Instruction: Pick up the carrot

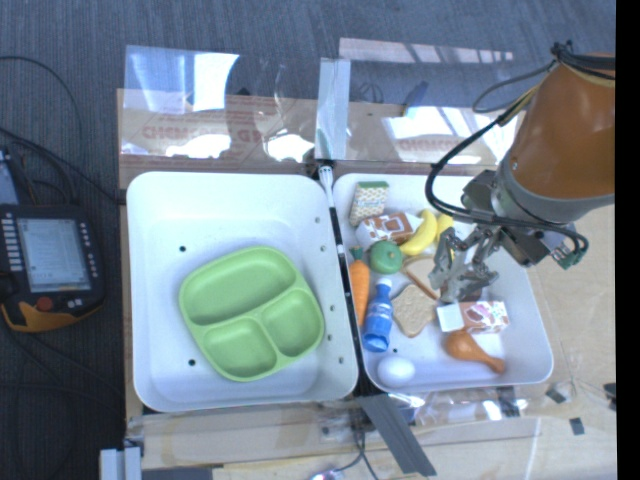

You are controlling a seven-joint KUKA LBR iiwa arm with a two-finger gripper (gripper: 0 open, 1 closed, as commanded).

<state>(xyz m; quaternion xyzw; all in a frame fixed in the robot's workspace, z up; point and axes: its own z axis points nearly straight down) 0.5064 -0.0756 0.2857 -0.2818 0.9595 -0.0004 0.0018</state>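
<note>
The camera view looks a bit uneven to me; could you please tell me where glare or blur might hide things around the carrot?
In the camera view, glare whitens the clear panels behind the bins; the carrot by the right bin's left wall is evenly lit and sharp enough; the gripper looks dark and slightly soft, with faint shadow beneath it.

The orange carrot [359, 284] lies in the right white bin [530, 338], against its left wall, just left of the blue bottle [378, 317].
</note>
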